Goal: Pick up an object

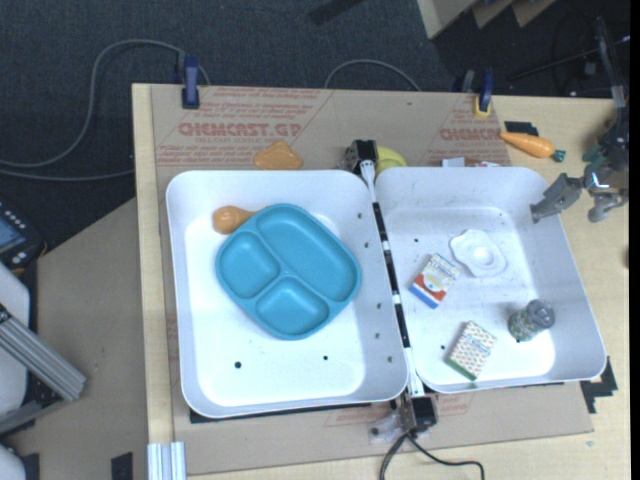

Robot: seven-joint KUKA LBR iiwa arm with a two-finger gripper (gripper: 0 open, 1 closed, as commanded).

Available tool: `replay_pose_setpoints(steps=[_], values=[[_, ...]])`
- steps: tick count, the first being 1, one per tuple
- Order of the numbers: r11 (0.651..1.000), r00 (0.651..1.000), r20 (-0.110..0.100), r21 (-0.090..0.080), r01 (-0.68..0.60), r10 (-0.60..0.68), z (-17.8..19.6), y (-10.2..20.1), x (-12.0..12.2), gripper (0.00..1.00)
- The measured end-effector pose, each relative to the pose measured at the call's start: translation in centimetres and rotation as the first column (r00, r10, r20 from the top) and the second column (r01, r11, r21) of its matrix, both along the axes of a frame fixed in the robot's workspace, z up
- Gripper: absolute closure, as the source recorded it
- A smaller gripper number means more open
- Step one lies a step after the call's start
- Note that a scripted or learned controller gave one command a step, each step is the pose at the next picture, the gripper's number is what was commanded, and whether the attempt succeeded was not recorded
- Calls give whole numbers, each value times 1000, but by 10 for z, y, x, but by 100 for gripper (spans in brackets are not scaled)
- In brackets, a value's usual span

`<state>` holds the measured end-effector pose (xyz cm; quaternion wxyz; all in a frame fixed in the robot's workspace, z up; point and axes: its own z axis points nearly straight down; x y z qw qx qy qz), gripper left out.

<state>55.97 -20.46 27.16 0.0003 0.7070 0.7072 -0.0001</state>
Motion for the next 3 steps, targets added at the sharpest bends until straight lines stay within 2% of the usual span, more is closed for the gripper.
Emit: replay_pose_setpoints(steps=[1, 2, 3], values=[[1000, 1000, -14, 5, 4, -4, -145, -20, -30, 0], [1000, 1000, -6, 4, 0, 0, -190, 27, -70, 0], [1000, 1000, -7, 12, -1, 2, -187, -16, -39, 0]])
